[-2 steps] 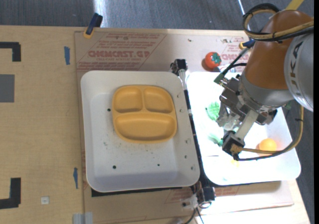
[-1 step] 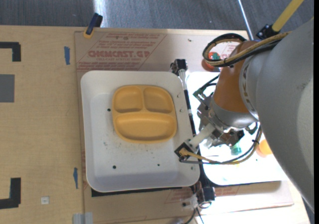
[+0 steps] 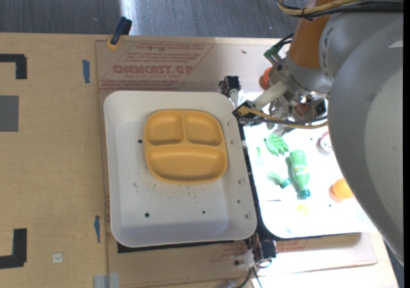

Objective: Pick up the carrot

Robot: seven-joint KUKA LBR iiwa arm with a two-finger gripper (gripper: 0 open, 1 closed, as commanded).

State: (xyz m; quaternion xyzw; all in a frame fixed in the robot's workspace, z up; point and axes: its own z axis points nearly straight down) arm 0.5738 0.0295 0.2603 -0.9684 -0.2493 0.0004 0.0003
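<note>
1. Nearest you, along the bottom of the view, you see the front rims of the two white bins; the left bin (image 3: 128, 216) sits on a cardboard sheet (image 3: 154, 63) printed with red lettering, and the right bin (image 3: 307, 223) lies just beside it, partly covered by the arm.
2. In the left bin you have a yellow divided plate (image 3: 186, 146) with three compartments; it lies flat in the bin's upper middle part.
3. In the right bin, look at the green bottle (image 3: 299, 173) lying on its side near the middle; a small green leafy piece (image 3: 277, 146) sits just above and left of it.
4. The carrot (image 3: 341, 189) is the orange shape at the right of that bin, right of the bottle; the arm's grey body hides part of it.
5. Farther back, the gripper (image 3: 282, 104) hangs over the far left corner of the right bin, well apart from the carrot; you cannot tell how its jaws stand, since wrist and cables crowd them.
6. Farthest, a blue clamp (image 3: 119, 31) sits at the cardboard's far edge.
</note>
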